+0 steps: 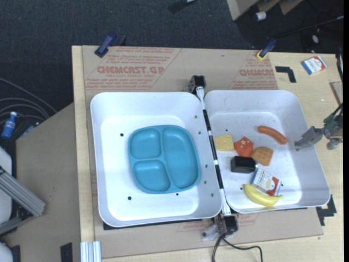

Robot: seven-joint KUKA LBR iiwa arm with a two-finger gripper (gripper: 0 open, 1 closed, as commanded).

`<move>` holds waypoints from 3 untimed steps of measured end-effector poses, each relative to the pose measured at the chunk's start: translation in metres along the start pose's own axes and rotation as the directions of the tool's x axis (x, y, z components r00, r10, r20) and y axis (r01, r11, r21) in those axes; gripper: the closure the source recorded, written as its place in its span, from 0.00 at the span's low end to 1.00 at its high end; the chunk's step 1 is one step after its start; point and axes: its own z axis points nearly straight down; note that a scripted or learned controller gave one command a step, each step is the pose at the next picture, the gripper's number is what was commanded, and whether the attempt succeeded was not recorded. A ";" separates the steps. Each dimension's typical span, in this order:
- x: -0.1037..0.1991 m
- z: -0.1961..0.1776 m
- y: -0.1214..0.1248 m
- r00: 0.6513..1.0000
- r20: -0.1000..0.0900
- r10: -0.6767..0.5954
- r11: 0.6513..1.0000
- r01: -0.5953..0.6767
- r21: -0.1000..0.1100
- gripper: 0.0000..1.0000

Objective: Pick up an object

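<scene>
The right bin (283, 102) holds several small items. An orange sausage (272, 135) lies toward the back right, and a yellow cheese block (223, 143) sits near the divider. Beside the cheese are a red piece (244, 146) and a brown waffle (262, 155). A black block (242, 164) lies in the middle. A yellow banana (262, 196) and a small white-and-red carton (266, 183) rest at the front. My gripper (322, 138) hangs over the right bin's right rim, to the right of the sausage, with nothing seen in it.
The left bin (109, 113) holds a blue divided plate (163, 158). Clamps sit on the seam between the bins at the back (197, 83) and front (226, 224). A small blue-and-white box (313, 65) lies on the bench at the back right.
</scene>
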 end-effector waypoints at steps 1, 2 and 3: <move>0.072 0.136 0.022 1.000 0.001 0.001 1.000 -0.001 -0.016 0.00; 0.073 0.126 0.022 1.000 0.001 0.001 1.000 -0.001 -0.017 1.00; 0.073 0.126 0.022 1.000 0.001 0.000 1.000 0.000 -0.017 0.00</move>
